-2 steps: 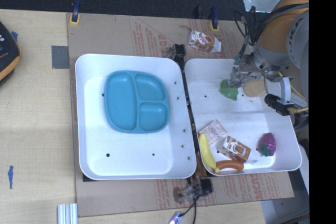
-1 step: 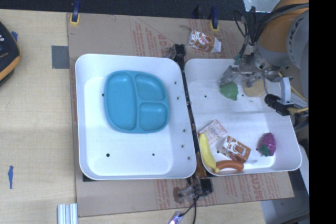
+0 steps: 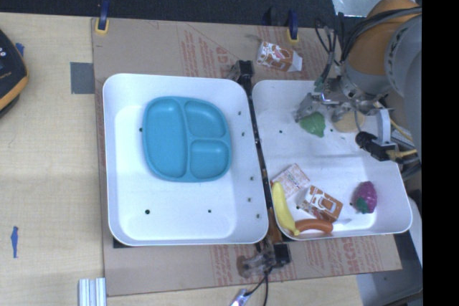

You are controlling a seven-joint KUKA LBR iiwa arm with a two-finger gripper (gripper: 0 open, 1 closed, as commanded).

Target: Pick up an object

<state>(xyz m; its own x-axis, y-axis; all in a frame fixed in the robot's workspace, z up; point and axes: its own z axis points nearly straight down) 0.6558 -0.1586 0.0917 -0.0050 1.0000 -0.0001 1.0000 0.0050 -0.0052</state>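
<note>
Two white bins, one gripper [image 3: 313,110] above a green object [image 3: 313,125].
Fingers' state unclear; right bin [image 3: 337,158] also has one banana [image 3: 282,208], one sausage [image 3: 313,227], two packets.

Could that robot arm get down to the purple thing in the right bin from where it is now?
Probably yes. The purple object lies alone near the right bin's corner, nothing on top, while the gripper hangs by a green object in that bin.

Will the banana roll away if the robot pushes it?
Probably not. The banana is curved and lies flat against the bin wall, so it would likelier slide or pivot. It looks smooth, maybe plastic, so the fingers might slip on it.
</note>
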